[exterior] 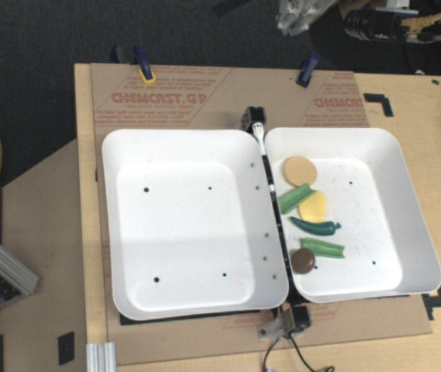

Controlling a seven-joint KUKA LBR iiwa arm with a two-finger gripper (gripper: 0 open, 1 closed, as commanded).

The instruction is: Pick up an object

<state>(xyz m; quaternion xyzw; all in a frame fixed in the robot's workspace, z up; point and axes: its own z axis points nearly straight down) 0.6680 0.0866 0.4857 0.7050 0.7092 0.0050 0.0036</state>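
The pincer (301, 10) hangs beyond the bench, its state unreadable, while 6 small objects (310, 215) lie in the right bin (391, 208).

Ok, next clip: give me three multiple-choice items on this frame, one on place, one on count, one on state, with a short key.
1. Which bin holds the small objects?
A. the left bin
B. the right bin
C. both bins

2. How many green pieces lie in that bin?
A. one
B. three
C. five

3. How does the yellow piece lie?
A. touching a green piece
B. alone in a far corner
C. outside the bins

Key:
1 B: every object sits in the right bin, near its left wall.
2 B: light green piece, dark green pepper, green pod.
3 A: the yellow piece lies against the light green piece.
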